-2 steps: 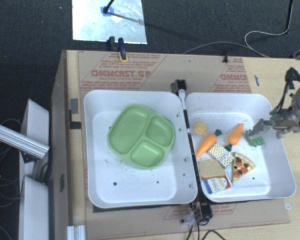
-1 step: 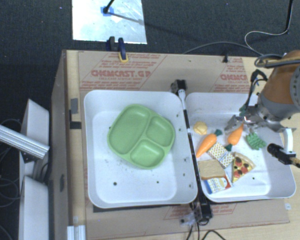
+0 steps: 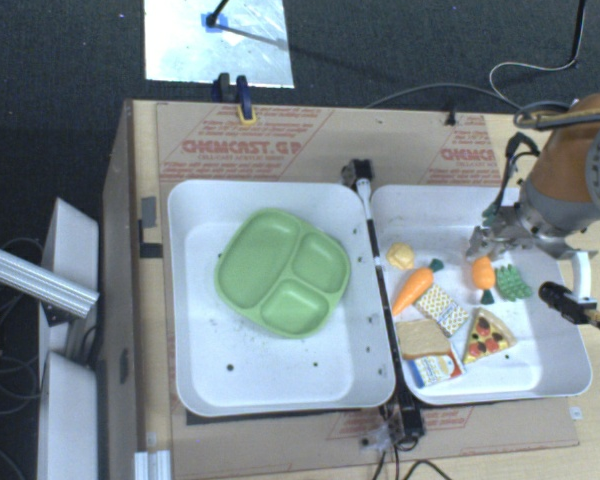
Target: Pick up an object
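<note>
The right bin (image 3: pixel 550 368) holds several toy foods. A small orange piece (image 3: pixel 481 273) lies next to a green broccoli piece (image 3: pixel 513 284). Further left lie a carrot (image 3: pixel 412 290), a yellow piece (image 3: pixel 401 257) and a checkered cracker (image 3: pixel 443 309). Toward the front are a pizza slice (image 3: pixel 487 335), a slice of bread (image 3: pixel 424 338) and a small blue-and-white carton (image 3: pixel 436 369). My gripper (image 3: pixel 488 240) hangs just above the small orange piece, at its far side. Whether it touches the piece is not clear.
The left bin (image 3: pixel 205 368) holds a green divided plate (image 3: pixel 283 271). A black divider (image 3: pixel 378 278) runs between the two bins. The arm's grey and orange body (image 3: pixel 570 183) hangs over the right bin's far right corner, with a black part (image 3: pixel 568 303) sticking out below it.
</note>
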`<state>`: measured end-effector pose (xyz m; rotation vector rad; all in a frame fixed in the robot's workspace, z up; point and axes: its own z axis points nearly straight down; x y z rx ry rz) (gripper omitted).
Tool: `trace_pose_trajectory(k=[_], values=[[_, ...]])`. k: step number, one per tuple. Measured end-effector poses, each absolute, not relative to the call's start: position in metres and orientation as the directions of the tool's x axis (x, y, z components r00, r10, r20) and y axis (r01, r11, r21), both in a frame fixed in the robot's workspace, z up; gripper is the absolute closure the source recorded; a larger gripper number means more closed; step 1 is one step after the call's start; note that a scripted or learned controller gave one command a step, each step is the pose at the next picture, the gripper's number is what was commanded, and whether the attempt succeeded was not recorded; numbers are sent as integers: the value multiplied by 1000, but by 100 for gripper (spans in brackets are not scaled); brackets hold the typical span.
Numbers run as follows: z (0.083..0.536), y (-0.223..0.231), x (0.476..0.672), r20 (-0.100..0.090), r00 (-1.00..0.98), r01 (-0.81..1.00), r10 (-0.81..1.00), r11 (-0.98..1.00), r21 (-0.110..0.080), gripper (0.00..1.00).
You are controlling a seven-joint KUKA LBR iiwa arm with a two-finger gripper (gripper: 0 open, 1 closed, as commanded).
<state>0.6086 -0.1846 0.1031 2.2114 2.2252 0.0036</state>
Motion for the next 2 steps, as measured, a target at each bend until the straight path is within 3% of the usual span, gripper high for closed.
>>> trace_pose_trajectory(k=[1, 2], values=[[208, -127, 557, 0, -5, 1000, 1000, 5, 5, 100], [235, -37, 536, 1, -5, 1000, 1000, 5, 1, 100]])
